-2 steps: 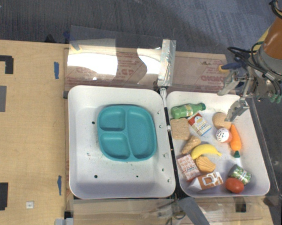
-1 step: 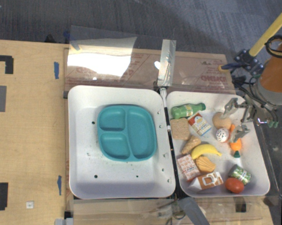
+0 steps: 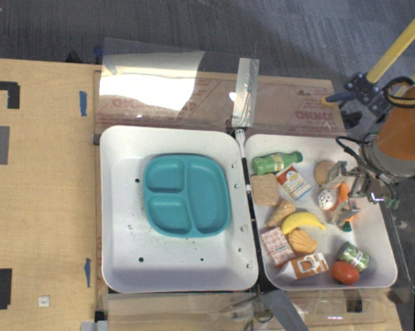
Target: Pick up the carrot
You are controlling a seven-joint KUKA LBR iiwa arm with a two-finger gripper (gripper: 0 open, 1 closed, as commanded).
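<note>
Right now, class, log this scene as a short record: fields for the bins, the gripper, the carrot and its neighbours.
left bin: holds a teal tray
right bin: holds toy foods
gripper: low over the right bin's far right part
carrot: orange bits show at the gripper; grip unclear
nearby: banana, tomato, green bottle

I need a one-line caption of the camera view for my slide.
Gripper at the carrot in the right bin of toy food; teal plate in the left bin.
</note>
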